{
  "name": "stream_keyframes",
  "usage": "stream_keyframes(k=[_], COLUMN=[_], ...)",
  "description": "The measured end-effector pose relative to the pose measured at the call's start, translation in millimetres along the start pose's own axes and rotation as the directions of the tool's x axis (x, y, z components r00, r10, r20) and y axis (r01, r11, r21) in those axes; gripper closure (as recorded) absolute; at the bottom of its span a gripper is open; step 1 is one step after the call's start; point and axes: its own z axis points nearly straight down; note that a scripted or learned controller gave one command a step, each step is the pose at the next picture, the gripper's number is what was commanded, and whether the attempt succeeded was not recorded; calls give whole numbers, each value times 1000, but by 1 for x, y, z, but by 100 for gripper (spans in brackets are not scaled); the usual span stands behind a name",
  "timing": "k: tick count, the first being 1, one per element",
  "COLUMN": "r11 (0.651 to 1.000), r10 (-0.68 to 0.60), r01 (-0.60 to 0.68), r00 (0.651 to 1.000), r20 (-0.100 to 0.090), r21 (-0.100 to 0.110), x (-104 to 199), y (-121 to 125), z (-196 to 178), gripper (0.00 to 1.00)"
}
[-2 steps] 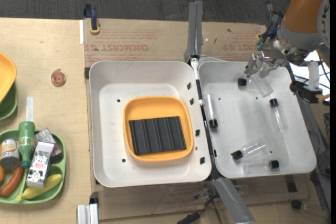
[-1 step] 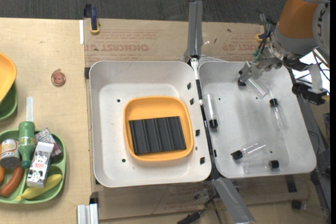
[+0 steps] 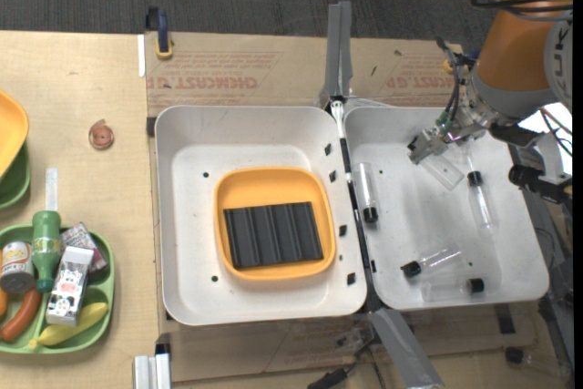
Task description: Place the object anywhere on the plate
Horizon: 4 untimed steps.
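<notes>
Locating the object comes first. Judging by the arm's position, the target is the clear piece (image 3: pixel 448 170) lying in the right bin (image 3: pixel 510 287), toward that bin's far edge and right of its middle. The gripper (image 3: pixel 435 141) sits just beside it on the far side. You cannot tell from this view whether the jaws are open or closed, and nothing is visibly held.

Three capped tubes share the same bin:
- one (image 3: pixel 367 191) along the left wall;
- one (image 3: pixel 478 200) near the right edge;
- one (image 3: pixel 433 261) toward the near edge, with a loose black cap (image 3: pixel 475 285) beside it at the near right corner.

The orange plate (image 3: pixel 273 180) rests in the middle of the left bin (image 3: pixel 182 223), and a dark ribbed slab (image 3: pixel 273 232) covers most of its floor.

To do the step well:
1. Confirm the grasp before lifting. Clear plastic is hard to read against a white bin, so check that the piece actually rises with the gripper.
2. Close across the narrow width of the piece, since smooth plastic is likely to slip.
3. Lift high enough to clear the two walls where the bins meet.
4. Release low over the plate. Any spot counts, but a round piece may roll off the ribs, so favour the slab's centre.
</notes>
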Motion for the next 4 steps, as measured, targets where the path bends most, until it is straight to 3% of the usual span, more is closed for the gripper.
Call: stream_keyframes(k=[1,2,3,4], r11=[1000,970,920,883], r10=[-27,-245,-391,-470], r01=[27,245,391,470], r00=[1000,970,920,883], r20=[2,4,1,5], r21=[-2,-4,-2,-3], x=[-49,-68,-36,-94], y=[18,20,-40,-38], z=[-6,-16,34,-39], gripper=[100,100,100,100])
